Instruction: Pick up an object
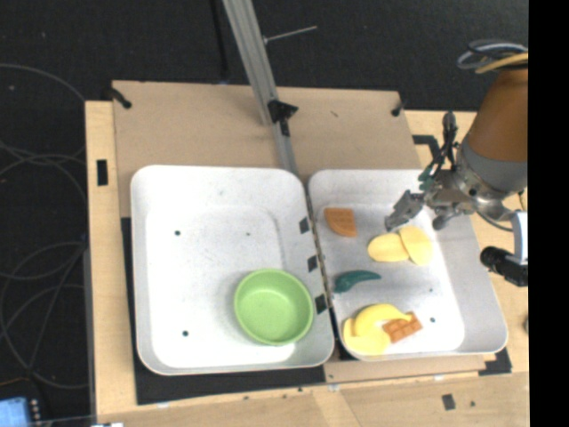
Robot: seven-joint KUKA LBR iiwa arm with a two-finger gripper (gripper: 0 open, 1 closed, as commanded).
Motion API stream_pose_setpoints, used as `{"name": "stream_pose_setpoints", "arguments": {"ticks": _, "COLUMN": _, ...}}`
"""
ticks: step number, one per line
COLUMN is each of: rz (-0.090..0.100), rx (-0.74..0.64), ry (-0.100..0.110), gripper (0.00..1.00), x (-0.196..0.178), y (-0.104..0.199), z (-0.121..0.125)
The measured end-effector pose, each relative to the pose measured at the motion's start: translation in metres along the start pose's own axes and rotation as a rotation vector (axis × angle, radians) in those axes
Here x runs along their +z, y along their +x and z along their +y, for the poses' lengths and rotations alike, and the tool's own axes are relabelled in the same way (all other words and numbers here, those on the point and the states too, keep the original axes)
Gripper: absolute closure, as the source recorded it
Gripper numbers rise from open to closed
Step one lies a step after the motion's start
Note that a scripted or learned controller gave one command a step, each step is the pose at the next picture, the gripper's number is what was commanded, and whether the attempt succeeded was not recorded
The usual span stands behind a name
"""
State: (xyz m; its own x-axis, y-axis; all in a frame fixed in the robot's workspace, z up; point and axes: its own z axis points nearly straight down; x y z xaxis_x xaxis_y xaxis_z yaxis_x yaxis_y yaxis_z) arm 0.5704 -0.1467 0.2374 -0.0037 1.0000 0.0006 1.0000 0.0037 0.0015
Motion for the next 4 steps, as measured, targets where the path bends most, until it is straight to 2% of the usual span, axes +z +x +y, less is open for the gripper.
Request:
{"name": "stream_pose_setpoints", "arguments": {"ticks": 1, "rz": 0.000, "rx": 0.001, "ry": 0.000, "gripper": 0.00, "x": 0.000, "y": 0.000, "z": 0.000}}
{"name": "stream_pose_setpoints", "arguments": {"ticks": 2, "rz": -0.002, "rx": 0.004, "ry": 0.006, "gripper": 0.00, "x": 0.061, "y": -0.007, "z": -0.002}}
{"name": "stream_pose_setpoints", "arguments": {"ticks": 3, "rz": -0.002, "rx": 0.005, "ry": 0.007, "gripper": 0.00, "x": 0.122, "y": -0.001, "z": 0.000}}
{"name": "stream_pose_setpoints", "arguments": {"ticks": 4, "rz": -0.004, "rx": 0.006, "ry": 0.002, "gripper": 0.00, "x": 0.136, "y": -0.003, "z": 0.000}}
